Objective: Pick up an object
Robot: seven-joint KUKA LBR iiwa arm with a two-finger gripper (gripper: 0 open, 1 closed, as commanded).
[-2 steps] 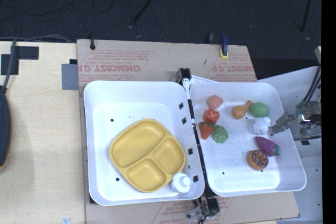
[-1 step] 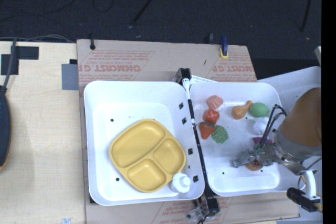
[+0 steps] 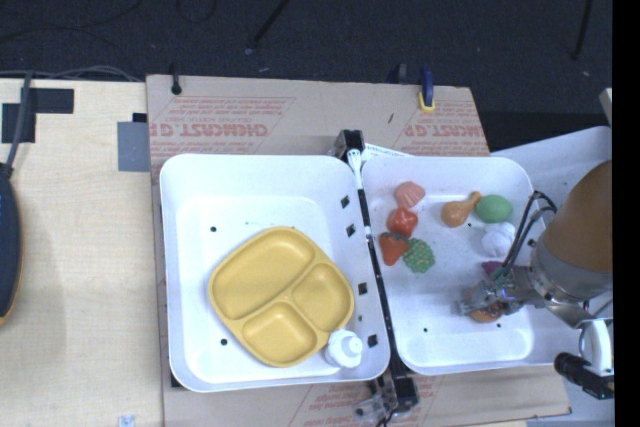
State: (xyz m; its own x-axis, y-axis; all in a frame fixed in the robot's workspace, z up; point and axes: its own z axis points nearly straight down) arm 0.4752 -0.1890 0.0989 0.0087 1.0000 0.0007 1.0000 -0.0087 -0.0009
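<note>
Gripper (image 3: 487,303) sits low in the right bin (image 3: 450,355), near its right wall; fingers too small and cluttered to read, cannot tell if spread or pinched. Something orange-brown (image 3: 486,315) lies right at the fingertips, touching or under them, can't tell if it's gripped. Arm (image 3: 585,235) comes in from the right edge, orange band above the wrist, black cables looping along it. Pickable objects all in the right bin: white round item (image 3: 497,238) just up from the gripper, small magenta bit (image 3: 492,267) beside the wrist, green round thing (image 3: 493,208) near the top right, tan pear-shaped piece (image 3: 459,210) touching its left side. Further left, a pink piece (image 3: 409,194), a red piece (image 3: 402,221) just below it, an orange-red wedge (image 3: 391,248), and a green broccoli-like toy (image 3: 419,256) touching the wedge. Left bin (image 3: 190,215) holds a yellow three-compartment plate (image 3: 280,295), tilted diagonally, and a small white bottle (image 3: 345,348) just beside the plate's lower right corner. Both bins rest on a cardboard sheet (image 3: 230,120) on the bench.
</note>
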